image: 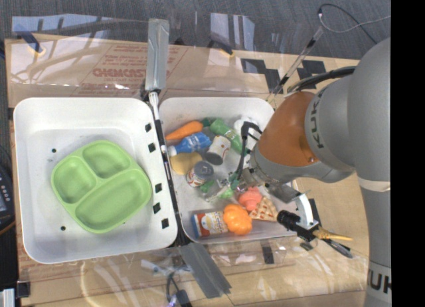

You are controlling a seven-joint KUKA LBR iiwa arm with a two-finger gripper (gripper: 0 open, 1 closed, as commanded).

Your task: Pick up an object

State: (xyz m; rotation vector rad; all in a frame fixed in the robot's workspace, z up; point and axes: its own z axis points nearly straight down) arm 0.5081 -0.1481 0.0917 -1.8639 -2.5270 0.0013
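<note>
My arm (345, 133), nearest the camera, reaches down over the right bin (174, 109), and its bulk hides my gripper, so I cannot tell its state. Nothing looks lifted: the orange ball (237, 219), carrot (184, 129) and can (198, 175) lie in that bin, so the pick is not yet done.

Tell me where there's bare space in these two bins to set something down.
The left bin has bare white floor all around the green divided plate, widest along its far side and left wall. The right bin is crowded: carrot, can, orange and other items fill it, with the arm over its right half.
</note>
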